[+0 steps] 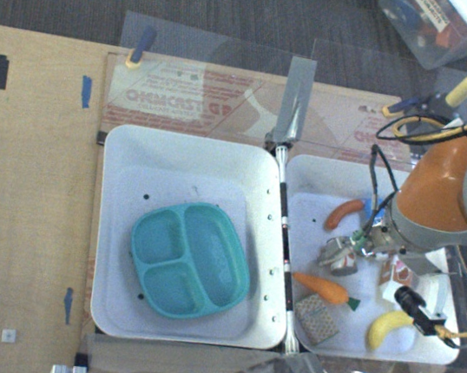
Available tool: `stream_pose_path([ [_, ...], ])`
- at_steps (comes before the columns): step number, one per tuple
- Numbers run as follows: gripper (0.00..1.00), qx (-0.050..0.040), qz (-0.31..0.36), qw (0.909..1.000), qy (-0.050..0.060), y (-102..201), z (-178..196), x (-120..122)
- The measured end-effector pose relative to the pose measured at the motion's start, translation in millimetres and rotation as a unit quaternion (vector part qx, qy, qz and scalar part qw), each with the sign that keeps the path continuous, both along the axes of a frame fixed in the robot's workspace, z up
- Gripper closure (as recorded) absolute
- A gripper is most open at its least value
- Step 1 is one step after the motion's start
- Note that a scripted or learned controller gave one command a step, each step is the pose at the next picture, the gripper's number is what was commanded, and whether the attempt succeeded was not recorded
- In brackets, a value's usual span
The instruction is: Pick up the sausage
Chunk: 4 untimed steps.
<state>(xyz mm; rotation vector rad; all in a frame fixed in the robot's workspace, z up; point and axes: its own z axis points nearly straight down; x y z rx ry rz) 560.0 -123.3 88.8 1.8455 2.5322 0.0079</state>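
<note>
Hovering low in the right bin (418,355), the gripper (347,254) is being held just below the sausage (344,213), near it but apart. Whether its jaws are parted or closed cannot be told; the metal head is blurred and nothing is being seen between them.

Sausage: orange-red, curved, lying free on the bin floor toward the bin's far left corner, above the gripper. Judged as not yet being grasped; the pick is being counted as still ahead — closing in, gripping and lifting are all left.

Surroundings, placed from the sausage:
- carrot (324,287) below it, beyond the gripper, green tip pointing right
- a tan checkered block (317,318) below that, by the bin's near edge
- banana (388,328) down and to the right
- a small red-and-white item (398,272) to the right, partly being hidden by the arm (440,190)
- a teal tray (190,260) well to the left, in the left bin (116,207)

Nothing is being seen lying on the sausage. The bin wall beside it is being judged the main constraint on the approach.
</note>
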Motion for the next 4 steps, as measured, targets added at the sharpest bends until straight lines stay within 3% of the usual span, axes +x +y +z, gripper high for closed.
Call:
stream_pose_path([
  [1,0.00,-0.0001,0.026,0.9997,0.003,22.6,3.1,45.4],
  [2,0.00,0.0016,0.126,0.9919,0.015,19.8,-0.7,86.6],
  [3,0.00,0.0007,0.084,0.9965,0.004,-44.4,8.3,13.5],
  [4,1.00,-0.0003,0.082,0.9966,0.001,-46.5,18.9,14.2],
])
